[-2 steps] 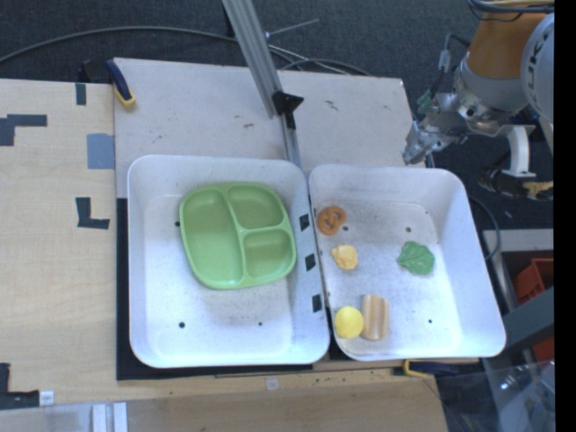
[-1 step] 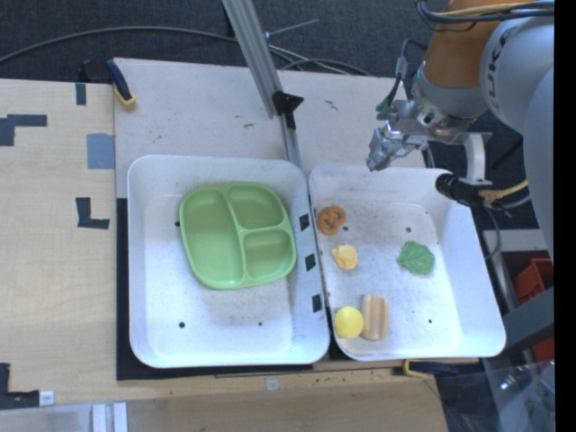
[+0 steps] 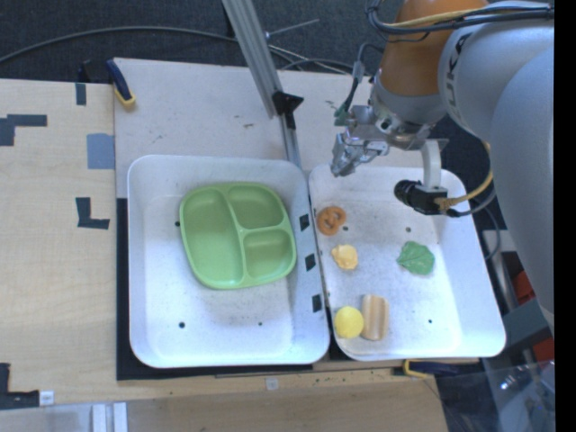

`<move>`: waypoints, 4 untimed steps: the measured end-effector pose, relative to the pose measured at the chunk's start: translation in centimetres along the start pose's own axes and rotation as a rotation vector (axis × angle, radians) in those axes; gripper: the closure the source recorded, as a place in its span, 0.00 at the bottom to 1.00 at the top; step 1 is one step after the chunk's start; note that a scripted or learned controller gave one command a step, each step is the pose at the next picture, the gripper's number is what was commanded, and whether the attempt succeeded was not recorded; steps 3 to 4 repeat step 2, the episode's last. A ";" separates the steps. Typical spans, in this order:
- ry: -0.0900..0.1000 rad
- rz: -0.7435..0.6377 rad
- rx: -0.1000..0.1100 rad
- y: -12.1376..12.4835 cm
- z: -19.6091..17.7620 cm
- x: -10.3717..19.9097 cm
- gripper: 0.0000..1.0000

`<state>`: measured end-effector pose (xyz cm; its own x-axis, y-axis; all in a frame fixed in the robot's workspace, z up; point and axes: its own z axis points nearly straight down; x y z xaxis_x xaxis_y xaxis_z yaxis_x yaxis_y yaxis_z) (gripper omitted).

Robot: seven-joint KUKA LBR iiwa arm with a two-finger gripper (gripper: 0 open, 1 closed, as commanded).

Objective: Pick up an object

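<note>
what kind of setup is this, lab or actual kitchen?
Likely a robot lab test bench, not a kitchen: two white bins on a taped plywood bench, toy food like a pretzel, and a robot arm with loose cables.

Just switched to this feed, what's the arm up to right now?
The arm's hand sits over the far edge of the right bin, with nothing visibly in it. The right bin's items all lie on its floor: a small pretzel-like piece, a yellow chunk, a green leafy piece, a lemon and a tan bread-like piece. The left bin holds a green divided plate.
</note>
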<state>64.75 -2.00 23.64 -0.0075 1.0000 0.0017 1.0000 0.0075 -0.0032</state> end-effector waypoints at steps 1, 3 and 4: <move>0.000 0.000 0.000 0.4 1.3 5.7 1.00; 0.000 0.000 -0.002 0.0 0.2 11.2 1.00; 0.000 0.000 -0.002 0.0 0.2 11.2 1.00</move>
